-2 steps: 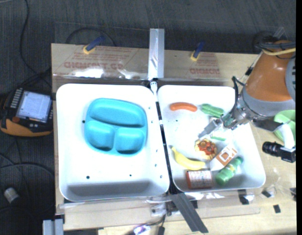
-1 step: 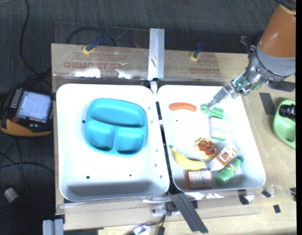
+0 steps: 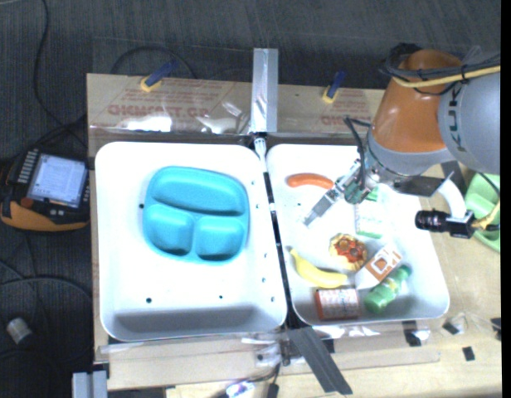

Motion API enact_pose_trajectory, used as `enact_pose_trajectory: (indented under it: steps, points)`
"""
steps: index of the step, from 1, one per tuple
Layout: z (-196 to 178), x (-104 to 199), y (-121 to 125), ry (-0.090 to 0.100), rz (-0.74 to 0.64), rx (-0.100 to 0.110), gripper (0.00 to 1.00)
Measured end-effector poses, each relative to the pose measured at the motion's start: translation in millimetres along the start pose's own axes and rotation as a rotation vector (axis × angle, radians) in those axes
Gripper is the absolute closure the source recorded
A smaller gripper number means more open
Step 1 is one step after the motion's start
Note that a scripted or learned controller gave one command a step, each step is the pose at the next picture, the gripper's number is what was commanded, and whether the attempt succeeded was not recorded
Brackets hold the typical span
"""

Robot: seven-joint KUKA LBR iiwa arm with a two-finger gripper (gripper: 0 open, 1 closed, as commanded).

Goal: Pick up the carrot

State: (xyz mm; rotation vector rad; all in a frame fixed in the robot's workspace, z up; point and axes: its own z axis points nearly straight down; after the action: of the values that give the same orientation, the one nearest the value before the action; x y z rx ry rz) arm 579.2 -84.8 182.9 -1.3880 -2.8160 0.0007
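Two white bins sat side by side. Well left of the pincer, the left bin held one blue tray with three compartments. The right bin held one carrot, one banana, one can, one green bottle, one small orange box and one round piece with red and yellow on it. The carrot was short, orange-red and smooth, lying nearly level by the bin's far wall, just left of and slightly beyond the pincer, clear of it. The arm reached in from the right, its orange band above the wrist, with the pincer slanting down and left over the bin. Its fingers appeared spread with nothing between them; one long finger pointed towards the banana, which lay nearer the camera.
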Motion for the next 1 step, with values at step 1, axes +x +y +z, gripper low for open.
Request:
enact_pose_trajectory:
  steps: [1]
  points:
    - [-1.1, -7.5, 4.2, -0.003, -0.275, -0.001, 0.0]
